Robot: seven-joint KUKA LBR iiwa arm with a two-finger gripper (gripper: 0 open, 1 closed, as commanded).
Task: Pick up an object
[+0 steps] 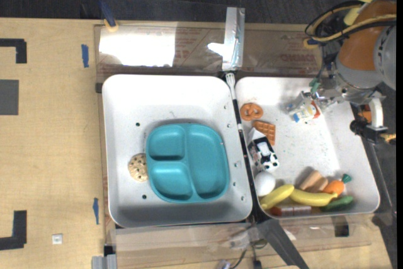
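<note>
No legible text, brand, number or sign anywhere. Faint reddish printing on the clear panel (189, 41) behind the two bins, too blurred to read. Blue tape marks (84, 55) and black corner marks (14, 50) on the bench (47, 154), without lettering.

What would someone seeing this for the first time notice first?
Probably the teal divided tray, which takes up much of the left bin, with a speckled cookie at its left edge. Next, the yellow banana in the toy food heaped along the right bin's near edge.
</note>
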